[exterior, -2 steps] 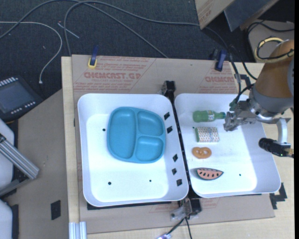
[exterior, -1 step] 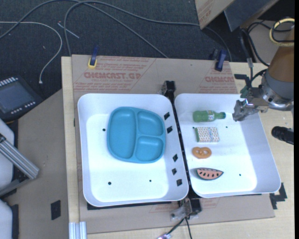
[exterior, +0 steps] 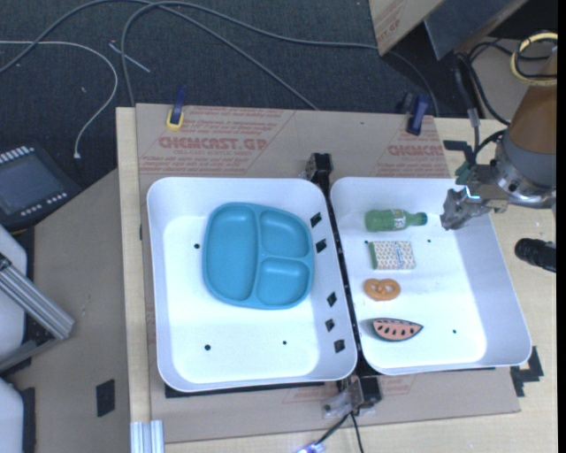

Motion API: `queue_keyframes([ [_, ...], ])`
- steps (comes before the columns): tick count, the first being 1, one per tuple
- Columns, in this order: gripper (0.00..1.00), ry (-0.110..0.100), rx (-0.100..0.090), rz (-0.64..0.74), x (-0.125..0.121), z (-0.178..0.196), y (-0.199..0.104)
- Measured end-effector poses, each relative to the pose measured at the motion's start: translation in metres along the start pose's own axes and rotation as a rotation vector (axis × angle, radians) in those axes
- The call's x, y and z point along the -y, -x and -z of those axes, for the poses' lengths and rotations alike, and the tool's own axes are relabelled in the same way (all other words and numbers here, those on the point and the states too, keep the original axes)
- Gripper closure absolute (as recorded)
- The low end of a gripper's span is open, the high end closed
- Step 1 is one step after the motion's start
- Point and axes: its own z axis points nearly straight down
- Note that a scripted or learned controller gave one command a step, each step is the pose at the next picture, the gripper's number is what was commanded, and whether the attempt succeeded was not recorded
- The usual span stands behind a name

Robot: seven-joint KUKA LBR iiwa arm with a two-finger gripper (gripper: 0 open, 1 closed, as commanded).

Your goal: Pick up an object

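Note:
In the right bin [exterior: 478,292] lie a green bottle [exterior: 394,219] on its side, a small patterned packet [exterior: 392,255], a brown pretzel [exterior: 382,287] and a watermelon slice [exterior: 396,330], in a column down the bin's left half. My gripper [exterior: 458,211] hangs over the bin's upper right part, a short way right of the green bottle and apart from it. Nothing shows between its tips.
The left bin [exterior: 177,265] holds a blue divided plate [exterior: 258,255]. Black clamps [exterior: 318,166] sit along the seam between the bins. Cables and a cardboard box [exterior: 398,22] lie beyond the bench's back edge.

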Motion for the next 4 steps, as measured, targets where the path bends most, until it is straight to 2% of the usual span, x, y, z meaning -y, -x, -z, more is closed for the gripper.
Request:
queue_keyframes([
  [1, 1.00, 0.001, -0.002, 0.006, -0.018, 0.006, -0.058],
  [2, 1.00, -0.004, -0.003, 0.005, -0.028, -0.007, -0.113],
  [3, 1.00, 0.000, -0.002, 0.005, -0.042, 0.003, -0.165],
  [4, 1.00, -0.002, -0.003, 0.005, -0.044, -0.007, -0.221],
])
